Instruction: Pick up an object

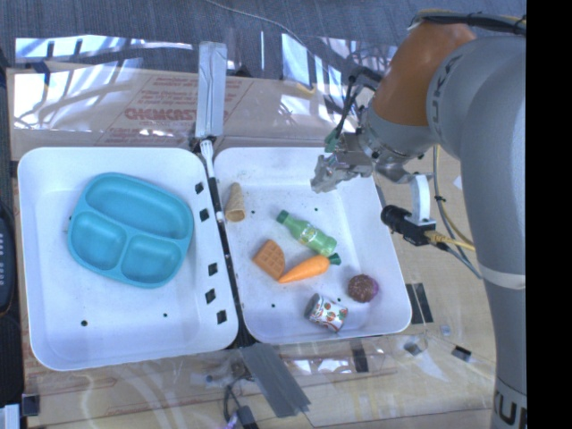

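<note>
Jaws [327, 175], state unclear, hover apart from the green bottle [307, 233] below them.

The bench [447, 347] (light wood, w/ reflective patches) carries two shallow white bins side by side, a left bin [45, 329] and a right bin [384, 275], their inner edges touching, plus a flat cardboard sheet [161, 110] w/ red print lying behind them. In the left bin lies a blue divided tray [130, 229]; in the right bin, a cone [234, 202], green bottle [306, 232], waffle [269, 259], carrot [306, 268], brown ball [362, 288] & small can [327, 313].
</note>
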Available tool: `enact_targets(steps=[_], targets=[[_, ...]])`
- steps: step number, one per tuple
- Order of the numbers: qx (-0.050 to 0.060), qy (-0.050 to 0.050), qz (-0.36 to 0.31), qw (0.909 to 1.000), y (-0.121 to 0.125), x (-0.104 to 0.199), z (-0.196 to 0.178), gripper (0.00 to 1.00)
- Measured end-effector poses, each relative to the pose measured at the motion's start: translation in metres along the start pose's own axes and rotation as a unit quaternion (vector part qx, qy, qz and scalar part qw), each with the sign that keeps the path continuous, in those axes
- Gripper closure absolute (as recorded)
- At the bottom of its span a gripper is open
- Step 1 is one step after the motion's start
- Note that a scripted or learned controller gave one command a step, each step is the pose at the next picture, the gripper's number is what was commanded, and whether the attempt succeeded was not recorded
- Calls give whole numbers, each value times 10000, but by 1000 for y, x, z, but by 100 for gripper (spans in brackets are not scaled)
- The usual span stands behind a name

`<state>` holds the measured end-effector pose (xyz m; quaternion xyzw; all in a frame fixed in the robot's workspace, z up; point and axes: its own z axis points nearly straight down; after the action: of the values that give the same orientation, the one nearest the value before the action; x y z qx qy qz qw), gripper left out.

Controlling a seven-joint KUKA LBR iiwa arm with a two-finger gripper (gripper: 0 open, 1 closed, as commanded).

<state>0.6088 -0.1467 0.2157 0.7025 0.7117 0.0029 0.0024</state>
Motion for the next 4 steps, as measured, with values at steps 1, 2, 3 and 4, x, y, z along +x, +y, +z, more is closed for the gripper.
enact_targets(steps=[1, 2, 3, 4], targets=[[45, 0, 20, 10000, -3, -2, 4, 0], [100, 9, 22, 9999, -7, 17, 95, 0], [-11, -21, 38, 10000, -55, 43, 118, 0], [-34, -18, 18, 10000, -81, 50, 117, 0]])
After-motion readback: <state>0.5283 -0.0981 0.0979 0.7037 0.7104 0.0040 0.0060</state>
